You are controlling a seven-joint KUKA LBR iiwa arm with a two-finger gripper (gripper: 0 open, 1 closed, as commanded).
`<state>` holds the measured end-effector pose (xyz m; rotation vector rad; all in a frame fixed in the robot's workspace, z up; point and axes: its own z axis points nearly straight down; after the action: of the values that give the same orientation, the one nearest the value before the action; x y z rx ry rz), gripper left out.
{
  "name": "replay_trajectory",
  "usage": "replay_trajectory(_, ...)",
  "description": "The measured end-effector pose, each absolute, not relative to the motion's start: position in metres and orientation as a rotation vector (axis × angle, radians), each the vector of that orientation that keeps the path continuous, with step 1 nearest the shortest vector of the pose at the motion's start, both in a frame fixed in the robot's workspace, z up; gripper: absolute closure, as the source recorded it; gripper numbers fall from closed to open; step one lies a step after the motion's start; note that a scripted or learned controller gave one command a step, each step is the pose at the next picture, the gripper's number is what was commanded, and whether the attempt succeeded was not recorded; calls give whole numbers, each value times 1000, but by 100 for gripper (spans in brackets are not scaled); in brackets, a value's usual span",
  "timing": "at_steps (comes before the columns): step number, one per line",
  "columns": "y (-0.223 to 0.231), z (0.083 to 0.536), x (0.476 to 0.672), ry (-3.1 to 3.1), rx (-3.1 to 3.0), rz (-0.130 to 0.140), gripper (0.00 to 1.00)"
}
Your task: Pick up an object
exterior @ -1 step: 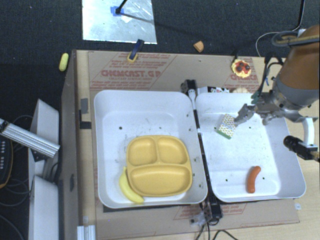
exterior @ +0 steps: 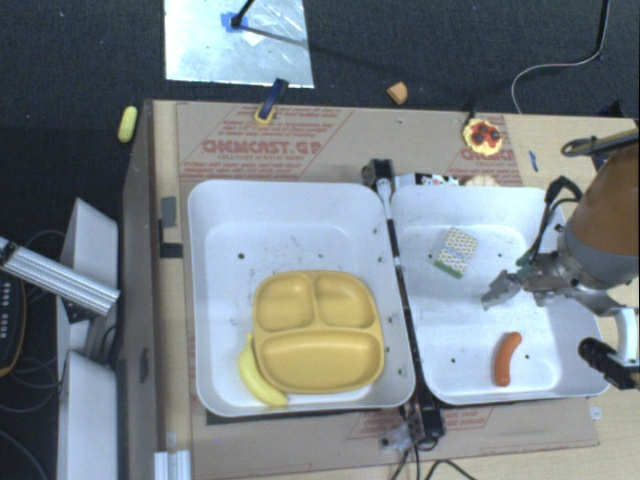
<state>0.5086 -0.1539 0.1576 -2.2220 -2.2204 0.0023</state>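
The hand (exterior: 500, 290) hangs over the right bin (exterior: 560, 388); whether it is spread or pressed together I cannot tell. Nearest, just below it, lies the orange sausage (exterior: 507, 358), with the speckled packet (exterior: 456, 252) slightly above-left. Farther left, the yellow tray (exterior: 318, 330) is well apart; a descent between the two near items would likely grab nothing.

Plate (exterior: 318, 331) in left bin (exterior: 215, 268), banana (exterior: 256, 378) beside it, sausage (exterior: 507, 358) in right bin (exterior: 480, 203)

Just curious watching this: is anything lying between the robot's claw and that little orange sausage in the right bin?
Nothing visible. Bare white bin floor separates the gripper from the orange sausage; the small checkered packet lies on the gripper's other side.
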Motion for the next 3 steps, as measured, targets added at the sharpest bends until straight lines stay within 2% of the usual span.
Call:
replay_trajectory(1,-160,87,486,-2221,-2220,1,0)
replay_trajectory(2,-161,98,488,-2225,-2222,-3,100)
replay_trajectory(3,-154,235,488,-2229,-2222,-5,100)
